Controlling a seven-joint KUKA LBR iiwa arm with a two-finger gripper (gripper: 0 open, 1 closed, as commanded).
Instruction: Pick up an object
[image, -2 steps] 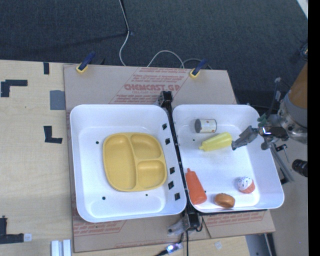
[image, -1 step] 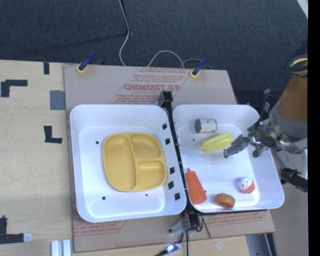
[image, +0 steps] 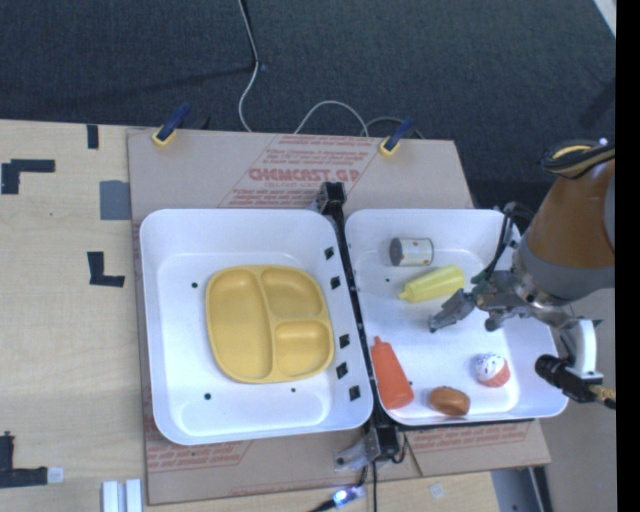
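Two white bins (image: 165, 250) sit side by side; in the right one, a yellow corn cob (image: 432, 284) lies just beside the gripper (image: 468, 310), whose fingers spread apart, holding nothing.

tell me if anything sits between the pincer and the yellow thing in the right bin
Nothing visible does. The pincer hangs just below-right of the yellow thing, with bare bin floor between them. The grey cylinder lies beyond it, out of the way.

The two bins (image: 160, 300) are white. The divided tray (image: 268, 322) is yellow, the bottle (image: 391, 374) orange-red, the cylinder (image: 410, 250) grey, the small round object (image: 490, 369) perhaps white with red.
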